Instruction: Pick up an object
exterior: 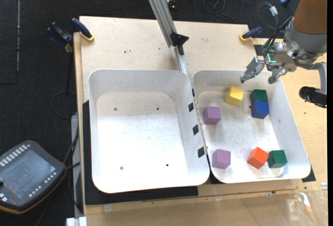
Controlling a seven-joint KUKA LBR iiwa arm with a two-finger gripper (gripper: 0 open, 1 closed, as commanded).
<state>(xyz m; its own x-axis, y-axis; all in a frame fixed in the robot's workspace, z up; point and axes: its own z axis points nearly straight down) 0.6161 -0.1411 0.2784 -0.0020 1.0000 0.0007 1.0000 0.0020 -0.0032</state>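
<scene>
**Inspector:** In the camera view, the gripper (261, 72) hung over the right bin (291, 121) at its one o'clock corner, fingers spread and nothing between them. The yellow cube (234, 95) lay just at the claw's seven o'clock, apart from it.

**Clerk:** And the other candidates?

**Inspector:** A dark green cube (258, 96) touched a blue cube (260, 109) at the bin's two o'clock. Two purple cubes (211, 115) (221, 158) sat along the nine o'clock side. An orange cube (257, 158) and a green cube (277, 158) lay close together at five o'clock. The left bin (104, 116) held no blocks.

**Clerk:** Recommendation?

**Inspector:** In my judgement the yellow cube was the soundest target: nearest and free on all sides. The claw should centre above it, align its fingers with two flat faces, descend fully, then close.
</scene>
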